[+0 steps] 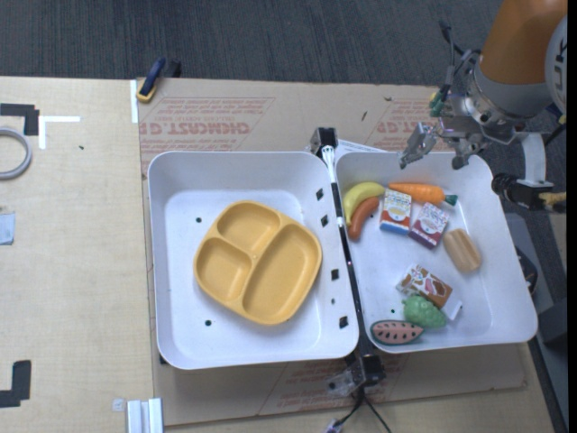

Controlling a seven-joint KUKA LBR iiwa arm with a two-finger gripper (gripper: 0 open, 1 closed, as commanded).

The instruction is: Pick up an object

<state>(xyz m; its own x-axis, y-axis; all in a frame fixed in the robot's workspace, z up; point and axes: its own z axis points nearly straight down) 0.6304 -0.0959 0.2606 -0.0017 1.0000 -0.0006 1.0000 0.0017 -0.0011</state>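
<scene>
My gripper (441, 151) hovers over the far edge of the right bin (505, 242), its two fingers spread open with nothing between them. Just below it in that bin lie a carrot (416, 191), a banana (362, 191) and an orange sausage (361, 217). Two small cartons (395, 211) (430, 225) sit side by side under the carrot. A tan bread roll (462, 250) lies to their right. Nearer the front are a snack box (425, 284), a green vegetable (424, 312) and a watermelon slice (398, 333).
The left bin (171, 242) holds a yellow divided plate (259, 261). Both bins rest on cardboard (225, 120) on the bench. A blue-and-yellow tool (151, 77) lies at the cardboard's far left corner. The arm's orange band (532, 12) rises at the top right.
</scene>
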